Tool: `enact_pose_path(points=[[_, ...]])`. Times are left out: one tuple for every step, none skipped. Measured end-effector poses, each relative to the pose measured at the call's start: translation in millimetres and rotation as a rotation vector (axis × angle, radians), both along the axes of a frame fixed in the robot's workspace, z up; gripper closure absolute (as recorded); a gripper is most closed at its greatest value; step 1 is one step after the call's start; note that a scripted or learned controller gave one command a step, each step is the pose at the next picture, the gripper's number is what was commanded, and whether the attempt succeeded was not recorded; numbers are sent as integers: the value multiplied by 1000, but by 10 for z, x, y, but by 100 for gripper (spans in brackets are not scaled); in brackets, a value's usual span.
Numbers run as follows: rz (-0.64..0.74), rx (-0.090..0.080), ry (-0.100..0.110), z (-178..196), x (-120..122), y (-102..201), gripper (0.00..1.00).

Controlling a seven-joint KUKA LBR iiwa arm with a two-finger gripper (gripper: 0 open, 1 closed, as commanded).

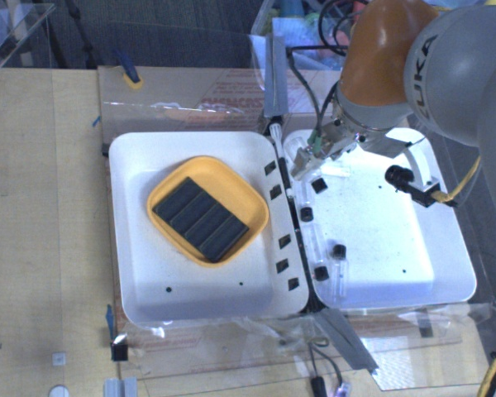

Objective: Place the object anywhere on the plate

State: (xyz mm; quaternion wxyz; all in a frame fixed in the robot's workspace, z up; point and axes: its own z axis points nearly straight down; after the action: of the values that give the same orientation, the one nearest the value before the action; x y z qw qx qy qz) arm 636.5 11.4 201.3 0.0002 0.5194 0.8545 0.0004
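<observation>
i am watching the yellow plate (208, 209) sitting in the left bin (132, 296), turned cornerwise, and i am using it as my landmark. a dark ribbed slab (200, 217) is lying flat across the middle of the plate, well inside its raised rim, so i am judging the object to be resting where the task wants it, with the rim keeping it from sliding off

the tool (310, 157) is hanging to the right of the plate, just past the divider (288, 213) between the bins, over the near corner of the right bin (446, 279). i cannot tell how its tips are standing, since the wrist and cables are crowding that spot, and i am seeing nothing gripped there

the arm (430, 48) is leaning in from beyond the right bin, its orange band (380, 52) sitting high and right of the plate. i am reading this as the tool being clear of the plate after a drop, though that is a judgement. a few small dark specks are lying in the right bin, well apart from the plate, too small to name, on the pale desk (33, 222)
</observation>
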Motion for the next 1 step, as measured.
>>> enact_pose_path(points=[[76,0,3,-170,-177,169,100]])
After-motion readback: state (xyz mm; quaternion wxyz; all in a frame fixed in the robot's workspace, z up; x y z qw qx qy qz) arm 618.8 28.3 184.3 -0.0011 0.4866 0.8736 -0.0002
